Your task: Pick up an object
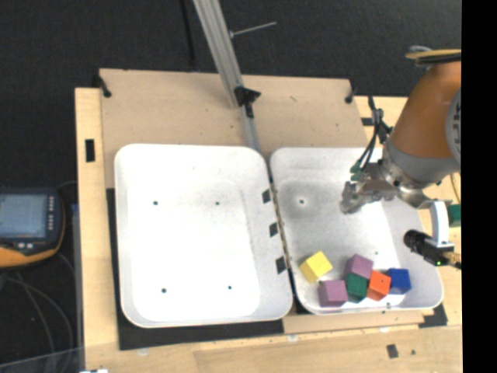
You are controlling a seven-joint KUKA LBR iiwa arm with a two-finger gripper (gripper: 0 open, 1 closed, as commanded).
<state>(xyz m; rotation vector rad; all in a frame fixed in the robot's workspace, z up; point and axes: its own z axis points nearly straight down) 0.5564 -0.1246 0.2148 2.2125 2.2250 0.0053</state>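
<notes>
Several small blocks lie in the near part of the right bin (311, 177): a yellow block (316, 266), two purple blocks (359, 266) (332, 291), a green block (356, 285), an orange block (379, 284) and a blue block (398, 279). My gripper (352, 201) hangs over the middle of the right bin, above and behind the blocks, well apart from them. From this angle its state is not visible, and nothing is seen in it.
The left bin (194, 231) sits beside the right one. A slanted metal rod (225, 53) rises from the back of the bench between the bins. A handheld pendant (27, 220) lies off the bench at far left.
</notes>
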